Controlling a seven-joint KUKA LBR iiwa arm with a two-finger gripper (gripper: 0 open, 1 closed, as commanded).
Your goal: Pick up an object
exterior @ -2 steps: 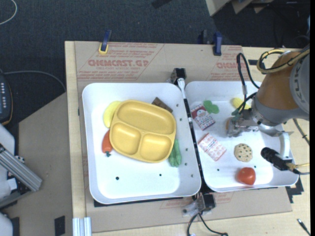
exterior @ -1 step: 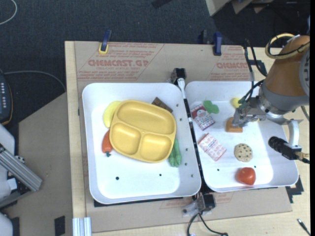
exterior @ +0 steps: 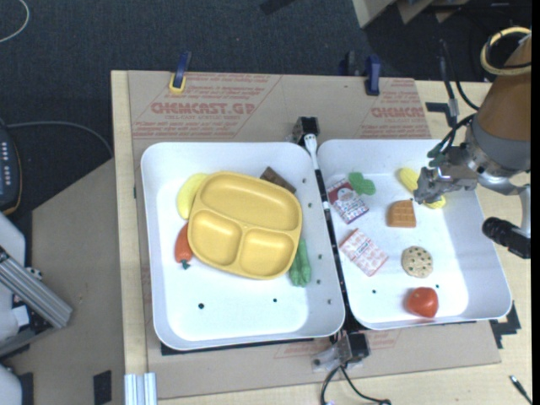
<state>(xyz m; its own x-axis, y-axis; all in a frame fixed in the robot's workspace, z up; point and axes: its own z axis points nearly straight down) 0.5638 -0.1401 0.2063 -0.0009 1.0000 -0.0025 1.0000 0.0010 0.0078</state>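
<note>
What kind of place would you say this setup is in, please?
Probably a robotics lab rather than a kitchen: two white bins of toy food sit on a cardboard-covered bench held by clamps, a grey robot arm reaches in, and cables run across dark carpet.

My arm reaches in from the right, orange band above the grey wrist. The pincer (exterior: 429, 191) hangs low at its tip, pointing down and leftward.

Yellow tray (exterior: 245, 224), red tomato (exterior: 422, 301)
</note>
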